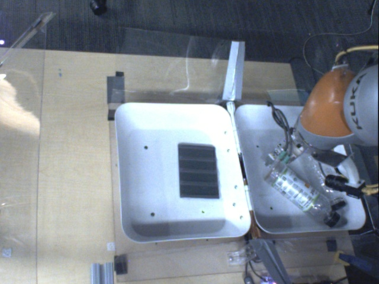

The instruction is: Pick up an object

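Observation:
My gripper (pixel 285 157) reaches down into the right bin (pixel 260 212), below the arm's orange band (pixel 324 112). Just under and to the right of it lies a clear plastic bottle (pixel 294 189), slanting toward the bin's near right corner, with a dark end (pixel 333 218). The gripper's tip sits at the bottle's upper left end, and contact is unclear. In the left bin (pixel 142 206) a dark ribbed rectangular block (pixel 198 170) lies flat near the middle.
A ridge (pixel 240 158) divides the two bins. A metal bar (pixel 233 70) stands behind them. Cables (pixel 346 185) trail along the right bin's right side. The wooden bench (pixel 65 176) stretches to the left.

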### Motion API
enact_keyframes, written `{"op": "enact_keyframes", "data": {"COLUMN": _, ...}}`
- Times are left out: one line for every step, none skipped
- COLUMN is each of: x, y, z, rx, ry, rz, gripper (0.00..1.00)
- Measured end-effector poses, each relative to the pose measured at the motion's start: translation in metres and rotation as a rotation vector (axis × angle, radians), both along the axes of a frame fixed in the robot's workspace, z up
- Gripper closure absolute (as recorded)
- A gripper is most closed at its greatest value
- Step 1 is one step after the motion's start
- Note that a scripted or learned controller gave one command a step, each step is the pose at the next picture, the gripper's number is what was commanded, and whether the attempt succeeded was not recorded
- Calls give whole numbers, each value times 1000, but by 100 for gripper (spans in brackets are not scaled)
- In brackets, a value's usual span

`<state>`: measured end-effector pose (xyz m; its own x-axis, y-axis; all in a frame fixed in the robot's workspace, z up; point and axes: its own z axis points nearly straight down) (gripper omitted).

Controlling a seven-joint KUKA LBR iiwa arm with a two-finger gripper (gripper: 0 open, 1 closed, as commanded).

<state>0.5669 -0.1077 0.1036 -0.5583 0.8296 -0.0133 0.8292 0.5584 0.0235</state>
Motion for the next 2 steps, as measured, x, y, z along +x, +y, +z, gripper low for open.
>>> {"op": "enact_keyframes", "data": {"x": 0, "y": 0, "z": 0, "rx": 0, "ry": 0, "rz": 0, "gripper": 0}}
{"op": "enact_keyframes", "data": {"x": 1, "y": 17, "z": -14, "rx": -4, "ry": 13, "rz": 31, "gripper": 0}}
